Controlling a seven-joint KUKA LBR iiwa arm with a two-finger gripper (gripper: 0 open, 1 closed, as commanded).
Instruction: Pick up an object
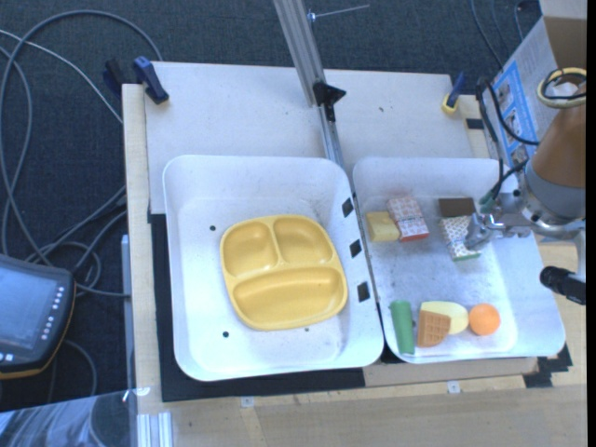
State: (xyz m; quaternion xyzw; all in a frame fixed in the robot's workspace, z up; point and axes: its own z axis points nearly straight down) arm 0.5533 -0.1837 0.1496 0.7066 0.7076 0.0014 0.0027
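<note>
The right bin [521, 343] holds several small items. A yellow block [381, 226] and a red-and-white patterned box [408, 218] lie at its upper left, with a brown block [455, 207] further right. A small white-and-green patterned piece [457, 241] lies just below the brown block. Along the front edge sit a green cylinder [400, 325], an orange waffle-like wedge [432, 329], a pale yellow piece [453, 316] and an orange ball [483, 319]. My gripper [478, 231] hangs low at the bin's right side, right beside the patterned piece, which its tip partly hides.
The left bin [186, 250] holds a yellow divided plate [282, 271]. A metal rail [303, 35] runs from the top down to the seam between the bins. A cardboard box [549, 63] stands at the right, behind the arm.
</note>
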